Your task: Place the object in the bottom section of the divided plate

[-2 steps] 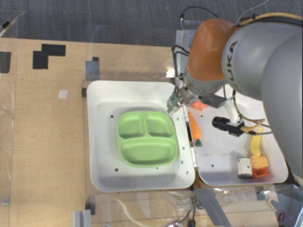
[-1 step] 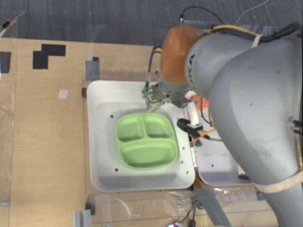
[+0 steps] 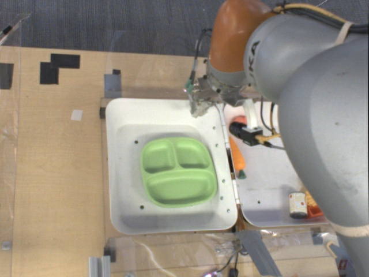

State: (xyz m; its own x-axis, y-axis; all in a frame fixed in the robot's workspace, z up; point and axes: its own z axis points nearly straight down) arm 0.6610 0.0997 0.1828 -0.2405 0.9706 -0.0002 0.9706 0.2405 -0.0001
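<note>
A light green divided plate [image 3: 179, 172] lies in the left white bin [image 3: 124, 154]. It has two small sections at the back and one wide section [image 3: 180, 188] at the front, and nothing lies in any of them. My gripper [image 3: 202, 104] hangs over the back right corner of the left bin, behind the plate, with the orange wrist band [image 3: 233, 33] above it. I see nothing held in it. An orange carrot [image 3: 237, 154] lies in the right bin [image 3: 265, 201], along its left wall.
In the right bin a small can [image 3: 297, 204] stands near the front, next to an orange item [image 3: 314, 210]. A red-orange piece [image 3: 237, 120] shows under the wrist. My grey arm covers most of the right bin.
</note>
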